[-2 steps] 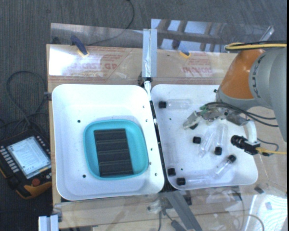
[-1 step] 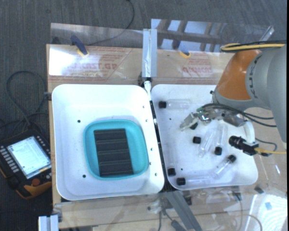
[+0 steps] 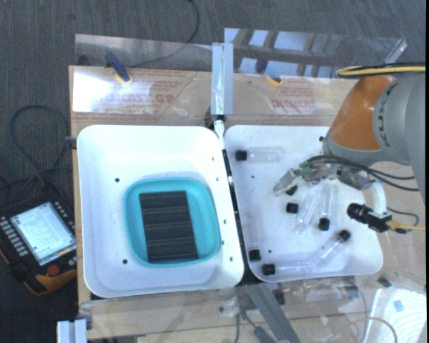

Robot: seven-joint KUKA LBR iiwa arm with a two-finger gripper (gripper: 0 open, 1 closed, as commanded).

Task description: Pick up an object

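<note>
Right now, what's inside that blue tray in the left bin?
The blue tray in the left bin holds a black ribbed block that fills most of its floor. Whatever lies under that block is covered.

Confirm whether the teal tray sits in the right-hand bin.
No: the teal tray lies in the left bin, while the right bin holds clear tubes with black caps.

The grey arm [image 3: 393, 120] reaches in from the right, gripper [image 3: 289, 183] lowered.
</note>
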